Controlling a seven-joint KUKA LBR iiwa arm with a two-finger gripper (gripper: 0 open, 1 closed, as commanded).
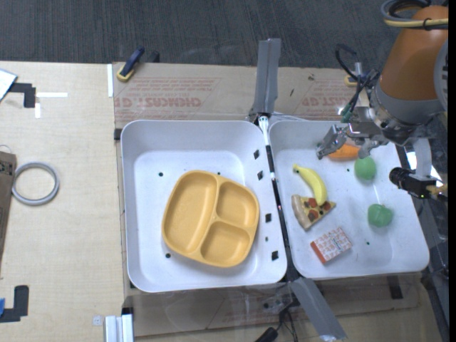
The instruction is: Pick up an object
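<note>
- Camera view showed the gripper [340, 145] low over the far end of the right bin [399, 262], right above an orange object [347, 150] that looked like the thing it was going for
- That orange object lay near the bin's far wall, just beside the upper green ball [365, 169] and apart from the banana [313, 184]
- Whether the tool was wide, narrow or closed on anything could not be told; its metal tip was small and overlapped the orange shape
- Judging by its look, the orange piece was probably a light plastic toy, stiff and smooth, so likely to slip unless taken across its narrow middle
- Most of the orange object was covered by the gripper, so its true shape and long axis stayed unclear
- Nearby pieces would handle differently: the pizza slice [311, 210] and the printed card [330, 245] lay flat and offered little to pinch, while the lower green ball [380, 216] could roll away
- Wrist cables crossed the bin's far right corner and hid part of its rim
- Left bin [142, 262] held a yellow divided plate [211, 219], well apart from the arm
</note>
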